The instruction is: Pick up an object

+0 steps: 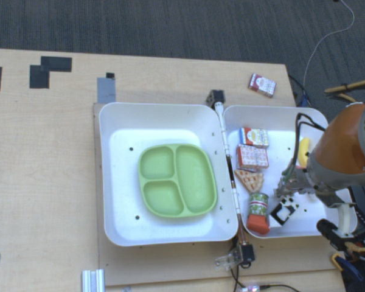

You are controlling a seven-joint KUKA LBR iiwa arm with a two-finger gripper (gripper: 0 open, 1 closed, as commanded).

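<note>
1. The landmark is the right bin (316, 117), the shallow white bin nearer the arm; everything below is placed against it.
2. No brand name or lettering can be read on anything: the printing on the packs is too small and blurred.
3. Along the right bin's left wall, from its far end toward its near end, lie a small carton (253, 137) with a red, white and blue face, a red-and-white patterned box (252, 157) touching it, a waffle-like wedge (249, 180) in tan with a red lattice, and a bottle (257, 212) with a green label and a red cap, lying near the bin's near left corner.
4. A yellow object (303, 151) shows at the bin's right side, partly hidden behind the arm.
5. The gripper (285, 208) hangs low over the bin's near middle, a black-and-white part at its tip; its state cannot be told from this view.
6. The bottle lies just left of the gripper, close beside it but not between any visible jaws; the wedge is a little farther off, up and to the left.
7. Left of the right bin, touching it, the left bin (118, 181) holds a green divided plate (177, 180).
8. Beyond the right bin's far edge, a small red-and-white pack (262, 85) lies on the wooden bench (42, 181).
</note>
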